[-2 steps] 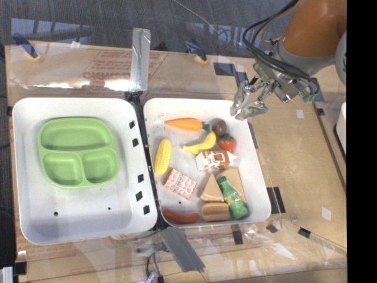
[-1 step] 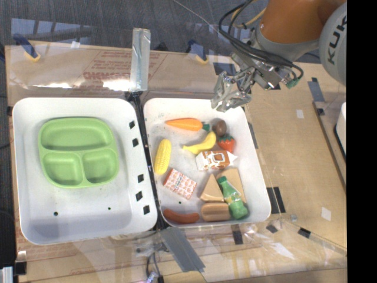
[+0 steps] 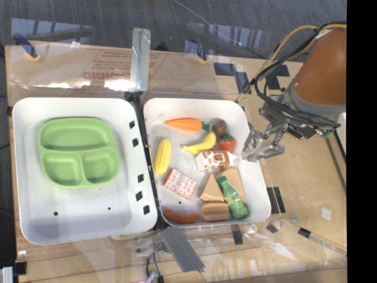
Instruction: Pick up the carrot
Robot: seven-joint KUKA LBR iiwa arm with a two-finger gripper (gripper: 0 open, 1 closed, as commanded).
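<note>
1. Carrot [image 3: 184, 124] lies flat at the far end of the right bin [image 3: 254, 175], long axis roughly across the bin, green stub pointing toward a small brown round fruit [image 3: 219, 127] just beside it.
2. Neighbours: banana [image 3: 201, 143] just below it, close but seemingly not touching; corn cob [image 3: 162, 156] nearer the dividing wall; small carton [image 3: 213, 159], tomato [image 3: 227, 144], green bottle [image 3: 232, 197] and other toy foods further down.
3. Left bin [image 3: 26, 158] holds a green divided tray [image 3: 78, 152]; not relevant to the pick.
4. Gripper [image 3: 261, 146] hangs over the right bin's right rim, well apart from the carrot, nothing between its fingers. Jaw opening: cannot tell from this angle.
5. Arm enters from the right, orange band above the wrist, cables looped over it, wrist pointing down and leftward.
6. Judgement: approach not yet made. Best grasp likely across the carrot's thick middle, fingers straddling its short axis, descending clear of banana and brown fruit.
</note>
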